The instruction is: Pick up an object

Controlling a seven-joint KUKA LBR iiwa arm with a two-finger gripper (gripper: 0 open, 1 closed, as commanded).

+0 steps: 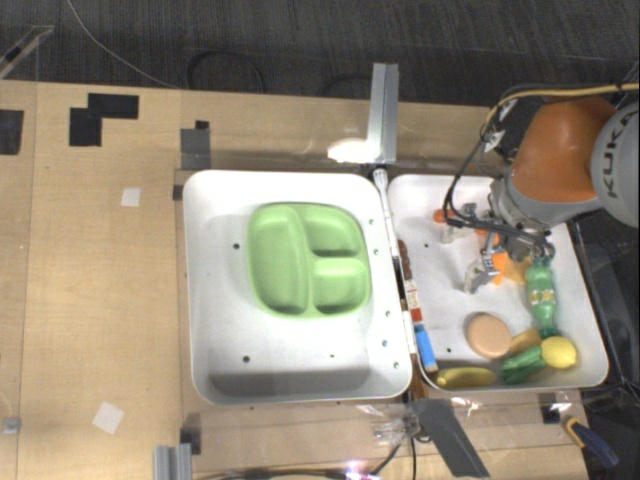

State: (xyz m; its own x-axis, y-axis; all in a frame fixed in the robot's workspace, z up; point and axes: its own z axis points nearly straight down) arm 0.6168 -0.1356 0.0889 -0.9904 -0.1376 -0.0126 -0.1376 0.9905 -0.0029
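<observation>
Entry, single overhead view. You had the arm (pixel 575 153) reaching in from the right side of the table (pixel 90 298), its orange band above the wrist sitting over the far right corner of the right bin (pixel 425 203).

End effector (pixel 487 268): it was down inside the right bin, roughly mid-bin and toward the right wall. You could see metal parts near a small orange object (pixel 510 265), but the wrist and cabling covered too much. I could not tell how the end effector was set, nor whether it touched or carried anything. Nothing was clearly seen in its grip.

Right bin contents, for your pick:
- green bottle (pixel 541 293) lying along the right wall, just beside the end effector.
- round tan disc (pixel 489 335) toward the near edge, centre.
- yellow lemon-like piece (pixel 559 352) in the near right corner.
- dark green piece (pixel 522 366) touching the lemon-like piece on its left.
- yellow banana-like piece (pixel 466 376) along the near wall.
- blue marker-like stick (pixel 423 346) against the left wall, near the near left corner.
- small orange-red bit (pixel 439 216) near the far edge, apart from the rest.

Left bin (pixel 215 368): a light green divided tray (pixel 305 259) sat upside-up near its centre, slightly toward the far edge, well apart from the arm.
</observation>
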